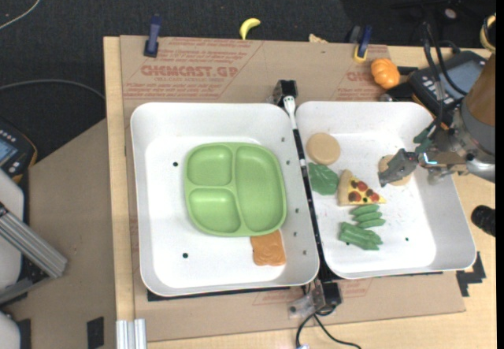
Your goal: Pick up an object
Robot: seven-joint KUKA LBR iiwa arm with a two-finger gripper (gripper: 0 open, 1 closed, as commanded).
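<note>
In the right bin (441, 249) lie a round tan cookie (323, 148), a green leafy piece (321, 179), a pizza slice (358, 192) and two green bean pods (367, 216) (360, 237). My gripper (396, 168) reaches in from the right and hangs low over the bin's middle, just right of the pizza slice. A small tan object (401, 173) shows right at its tip; whether it is gripped or only lies beneath is unclear.
The left bin (150, 182) holds a green divided plate (235, 187) and an orange toast-like piece (268, 249) at the plate's near edge. On the cardboard behind the bins lie a small orange fruit (384, 72) and a yellow banana (250, 26), beside blue clamps (152, 36).
</note>
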